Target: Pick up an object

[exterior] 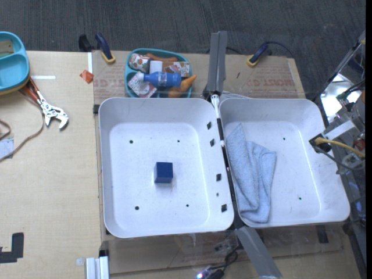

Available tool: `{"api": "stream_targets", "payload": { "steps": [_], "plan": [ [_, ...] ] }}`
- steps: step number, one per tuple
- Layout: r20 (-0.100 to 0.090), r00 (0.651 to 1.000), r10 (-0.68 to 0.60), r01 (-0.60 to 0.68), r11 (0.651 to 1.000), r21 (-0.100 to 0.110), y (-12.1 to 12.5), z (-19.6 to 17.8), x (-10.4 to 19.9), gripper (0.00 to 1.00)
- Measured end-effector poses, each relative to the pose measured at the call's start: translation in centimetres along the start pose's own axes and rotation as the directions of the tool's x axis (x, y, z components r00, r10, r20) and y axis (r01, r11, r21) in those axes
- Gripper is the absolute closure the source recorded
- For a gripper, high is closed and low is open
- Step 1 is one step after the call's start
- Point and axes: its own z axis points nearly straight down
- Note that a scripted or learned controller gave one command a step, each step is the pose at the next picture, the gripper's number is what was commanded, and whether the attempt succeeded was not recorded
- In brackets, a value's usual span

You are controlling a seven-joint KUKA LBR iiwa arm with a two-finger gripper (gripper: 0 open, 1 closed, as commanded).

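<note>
A small blue cube [164, 172] sits on the floor of the left white bin [107, 156], a little below its middle. A crumpled pale blue-grey cloth [252, 174] lies along the left side of the right white bin [314, 112], reaching from near the top to the front wall. My gripper [347, 149] hangs at the right rim of the right bin, partly cut off by the frame edge. It is well away from both the cloth and the cube, and I see nothing in it.
Behind the left bin stands a teal bowl [158, 73] with several packets and a bottle in it. A wrench [52, 115] and a teal tray [11, 60] lie on the bench at the far left. Clamps [104, 48] grip the back edge.
</note>
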Motion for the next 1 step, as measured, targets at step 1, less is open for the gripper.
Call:
{"api": "stream_targets", "payload": {
  "steps": [1],
  "plan": [
    [-0.001,0.997,-0.080,0.080,0.997,0.001,-5.72,2.46,-1.91,0.00]
  ]
}}
